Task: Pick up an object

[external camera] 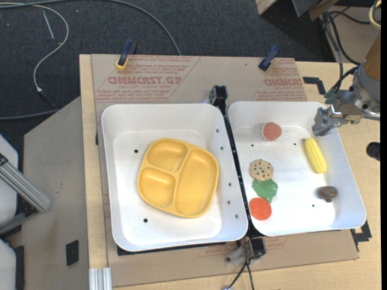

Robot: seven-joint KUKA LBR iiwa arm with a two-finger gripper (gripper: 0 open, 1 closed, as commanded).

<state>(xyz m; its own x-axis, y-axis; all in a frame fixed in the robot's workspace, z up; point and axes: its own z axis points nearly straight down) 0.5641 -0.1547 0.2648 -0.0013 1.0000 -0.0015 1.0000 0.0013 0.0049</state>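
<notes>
Bench point(181, 270) cardboard-topped; left bin point(115, 162) and right bin point(347, 180) side by side on it

Gripper point(325, 125) hangs over the right bin point(347, 213), just beyond the corn cob point(315, 154); yellow divided plate point(178, 177) fills the left bin point(118, 162).

Even, bright overhead light, soft shadows inside the white bins point(115, 162), slightly grainy but mostly sharp.

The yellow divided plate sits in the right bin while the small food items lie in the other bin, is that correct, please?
Not quite: the camera view shows the yellow divided plate in the left bin. The small food items, such as the corn cob and cookie, lie in the right bin.
</notes>
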